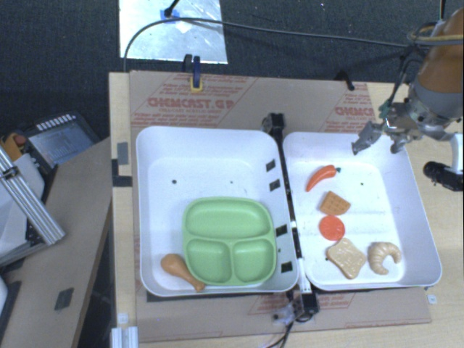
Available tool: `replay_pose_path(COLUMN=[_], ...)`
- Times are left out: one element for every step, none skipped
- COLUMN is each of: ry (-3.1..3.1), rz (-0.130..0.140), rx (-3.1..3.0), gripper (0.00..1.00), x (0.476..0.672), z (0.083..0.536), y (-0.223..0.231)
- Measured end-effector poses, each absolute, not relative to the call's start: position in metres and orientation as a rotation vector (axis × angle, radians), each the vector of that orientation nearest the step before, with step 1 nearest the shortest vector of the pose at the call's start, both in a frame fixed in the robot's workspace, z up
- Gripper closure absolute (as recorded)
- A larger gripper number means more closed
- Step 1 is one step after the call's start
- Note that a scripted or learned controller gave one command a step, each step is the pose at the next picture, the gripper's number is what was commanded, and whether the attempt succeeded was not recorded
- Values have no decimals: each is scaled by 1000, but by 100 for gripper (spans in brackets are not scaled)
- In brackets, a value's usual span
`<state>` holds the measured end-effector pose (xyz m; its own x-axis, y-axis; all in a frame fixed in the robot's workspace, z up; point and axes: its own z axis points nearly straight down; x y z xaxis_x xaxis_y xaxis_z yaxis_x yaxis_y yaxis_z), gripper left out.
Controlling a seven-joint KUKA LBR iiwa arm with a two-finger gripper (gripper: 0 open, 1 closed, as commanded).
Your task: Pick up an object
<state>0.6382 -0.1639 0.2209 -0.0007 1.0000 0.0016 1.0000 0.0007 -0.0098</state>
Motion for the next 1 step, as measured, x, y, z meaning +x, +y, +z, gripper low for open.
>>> replay_pose_path(ry=[-2226], rz=[-1], rx=[-2219], gripper=[0], x=[641], z=[228], y=[-164])
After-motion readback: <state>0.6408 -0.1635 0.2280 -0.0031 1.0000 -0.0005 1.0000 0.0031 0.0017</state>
